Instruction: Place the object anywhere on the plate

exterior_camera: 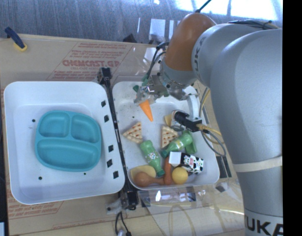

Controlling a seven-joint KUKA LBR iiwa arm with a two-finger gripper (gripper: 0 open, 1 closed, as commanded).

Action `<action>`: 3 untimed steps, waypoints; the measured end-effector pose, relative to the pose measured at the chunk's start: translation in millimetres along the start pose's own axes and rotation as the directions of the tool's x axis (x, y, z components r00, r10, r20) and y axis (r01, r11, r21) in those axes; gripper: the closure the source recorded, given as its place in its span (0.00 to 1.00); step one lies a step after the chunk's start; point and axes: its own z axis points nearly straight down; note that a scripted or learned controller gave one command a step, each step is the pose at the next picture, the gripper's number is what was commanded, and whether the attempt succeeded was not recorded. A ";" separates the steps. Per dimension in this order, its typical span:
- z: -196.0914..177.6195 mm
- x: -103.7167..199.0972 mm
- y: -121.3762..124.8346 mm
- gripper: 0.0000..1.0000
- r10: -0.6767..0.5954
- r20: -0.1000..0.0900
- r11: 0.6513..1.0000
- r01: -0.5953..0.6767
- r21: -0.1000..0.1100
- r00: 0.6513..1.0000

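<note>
I judge this the pickup step: my end effector (143, 96) sits at the carrot's (147, 110) top; grip unclear. Next, lift toward the plate (68, 140), far left.

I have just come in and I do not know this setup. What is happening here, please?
A grey robot arm with an orange band reaches in from the right over the right white bin, which holds toy food. Its pincer is low at the bin's far end, right above a small orange carrot-shaped toy; whether it grips the toy is unclear. The teal divided plate lies in the left white bin, with nothing on it yet.
</note>
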 end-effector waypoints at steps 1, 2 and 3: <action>-0.1 -0.1 0.0 0.00 0.000 0.000 1.000 0.000 0.000 1.000; -44.6 72.4 -0.4 0.00 -0.120 0.001 0.993 0.120 -0.008 0.993; -42.5 69.4 -1.8 0.00 -0.116 0.003 0.993 0.116 -0.003 0.993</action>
